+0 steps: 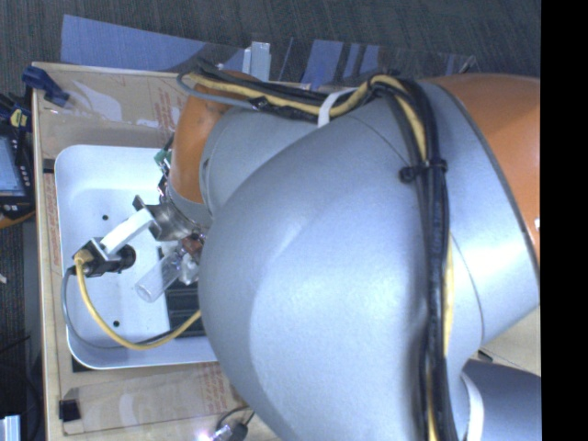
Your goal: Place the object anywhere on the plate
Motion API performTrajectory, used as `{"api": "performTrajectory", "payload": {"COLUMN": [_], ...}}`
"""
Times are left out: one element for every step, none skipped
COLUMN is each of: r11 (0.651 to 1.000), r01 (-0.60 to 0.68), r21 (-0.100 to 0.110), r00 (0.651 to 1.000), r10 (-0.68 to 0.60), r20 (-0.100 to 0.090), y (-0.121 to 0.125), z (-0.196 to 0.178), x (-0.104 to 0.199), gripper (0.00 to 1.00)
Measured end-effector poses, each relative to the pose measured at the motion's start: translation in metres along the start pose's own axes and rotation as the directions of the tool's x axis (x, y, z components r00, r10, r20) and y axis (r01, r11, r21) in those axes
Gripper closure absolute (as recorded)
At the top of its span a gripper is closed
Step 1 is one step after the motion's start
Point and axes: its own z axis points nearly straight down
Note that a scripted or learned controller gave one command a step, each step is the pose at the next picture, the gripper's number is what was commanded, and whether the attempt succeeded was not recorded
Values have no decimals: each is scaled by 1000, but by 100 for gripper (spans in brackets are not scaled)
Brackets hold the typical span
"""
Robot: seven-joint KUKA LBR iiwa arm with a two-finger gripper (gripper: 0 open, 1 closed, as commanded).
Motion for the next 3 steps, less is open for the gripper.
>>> {"api": "performTrajectory", "payload": {"r11": [997, 988, 999], "r01": [-79, -152, 49], "r21": [4, 0, 3], "r00": [997, 988, 999], "r10": [79, 152, -49], "r20": [2, -5, -1], "y": [42, 19, 30], "z": [50, -46, -110], "x": [-34, 30, -46], "gripper": [100, 100, 100]}}
